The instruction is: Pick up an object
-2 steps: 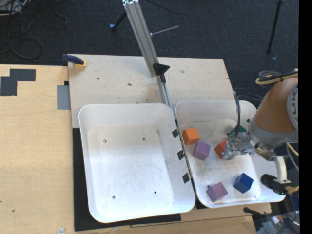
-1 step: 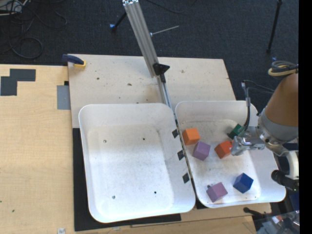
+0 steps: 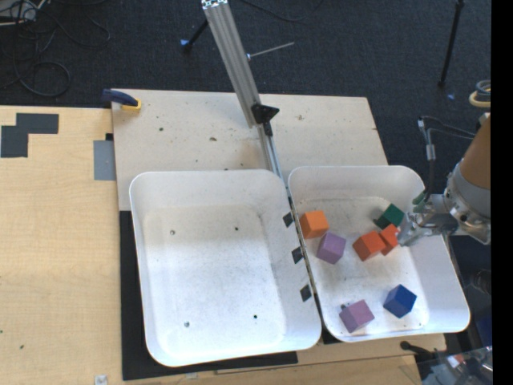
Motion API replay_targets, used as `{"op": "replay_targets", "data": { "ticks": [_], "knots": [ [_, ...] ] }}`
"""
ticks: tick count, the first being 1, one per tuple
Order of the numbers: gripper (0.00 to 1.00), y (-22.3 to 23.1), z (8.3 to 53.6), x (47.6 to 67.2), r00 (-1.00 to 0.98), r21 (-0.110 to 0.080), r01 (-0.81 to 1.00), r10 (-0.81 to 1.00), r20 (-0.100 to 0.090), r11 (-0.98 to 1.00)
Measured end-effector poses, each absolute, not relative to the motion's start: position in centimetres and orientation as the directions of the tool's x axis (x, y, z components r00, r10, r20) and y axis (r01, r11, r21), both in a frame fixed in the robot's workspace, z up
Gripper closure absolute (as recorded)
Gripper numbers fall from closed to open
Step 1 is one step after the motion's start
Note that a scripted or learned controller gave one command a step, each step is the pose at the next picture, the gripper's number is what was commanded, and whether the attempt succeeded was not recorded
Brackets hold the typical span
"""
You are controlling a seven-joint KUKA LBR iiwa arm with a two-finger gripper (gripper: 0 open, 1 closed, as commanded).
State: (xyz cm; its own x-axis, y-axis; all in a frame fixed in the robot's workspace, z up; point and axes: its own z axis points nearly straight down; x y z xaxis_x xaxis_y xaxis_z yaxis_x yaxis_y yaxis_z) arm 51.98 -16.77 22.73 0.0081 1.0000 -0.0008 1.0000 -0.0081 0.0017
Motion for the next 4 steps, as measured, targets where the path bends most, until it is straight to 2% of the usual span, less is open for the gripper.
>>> {"op": "replay_targets", "data": {
  "ticks": [1, 2, 3, 4],
  "knots": [
    [1.00, -16.9, 28.0, 52.1, -0.001, 0.004, 1.000, 1.000, -0.001, 0.001],
    [1.00, -11.8, 26.3, 53.4, -0.004, -0.004, 1.000, 1.000, 0.003, 0.004],
    [1.00, -7.1, 26.7, 55.3, -0.004, -0.001, 1.000, 1.000, 0.002, 0.004],
    [1.00, -2.3, 25.0, 57.6, -0.004, -0.003, 1.000, 1.000, 0.001, 0.004]
  ]
}}
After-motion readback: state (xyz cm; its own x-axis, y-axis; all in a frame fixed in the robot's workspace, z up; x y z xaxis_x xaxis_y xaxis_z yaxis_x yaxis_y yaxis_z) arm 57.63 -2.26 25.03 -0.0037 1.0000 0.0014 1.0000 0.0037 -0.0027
